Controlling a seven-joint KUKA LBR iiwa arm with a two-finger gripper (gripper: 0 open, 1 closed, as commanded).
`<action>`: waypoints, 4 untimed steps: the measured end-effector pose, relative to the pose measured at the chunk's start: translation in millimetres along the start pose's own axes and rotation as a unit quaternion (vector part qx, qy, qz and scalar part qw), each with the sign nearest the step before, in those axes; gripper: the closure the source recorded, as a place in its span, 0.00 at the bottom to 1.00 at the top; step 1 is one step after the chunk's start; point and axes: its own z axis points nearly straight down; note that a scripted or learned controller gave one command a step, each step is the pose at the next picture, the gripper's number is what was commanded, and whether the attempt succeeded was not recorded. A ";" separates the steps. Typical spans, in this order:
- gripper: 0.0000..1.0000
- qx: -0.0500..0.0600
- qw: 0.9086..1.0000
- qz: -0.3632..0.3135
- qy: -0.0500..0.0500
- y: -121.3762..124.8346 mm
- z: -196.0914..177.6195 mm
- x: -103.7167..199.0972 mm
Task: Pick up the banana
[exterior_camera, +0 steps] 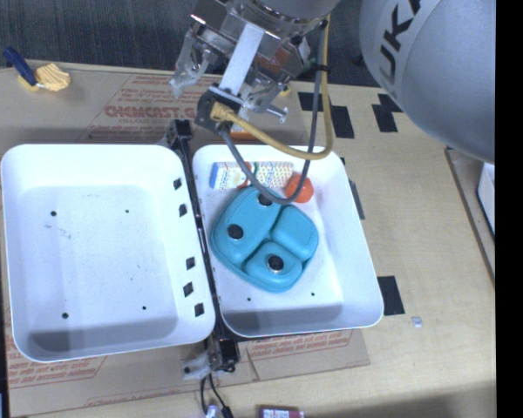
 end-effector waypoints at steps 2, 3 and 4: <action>0.00 0.000 0.971 0.241 0.000 -24.4 71.6 81.0; 0.00 0.000 0.926 0.378 0.000 -58.2 178.6 58.6; 0.00 0.001 0.928 0.372 -0.001 -57.0 365.5 58.3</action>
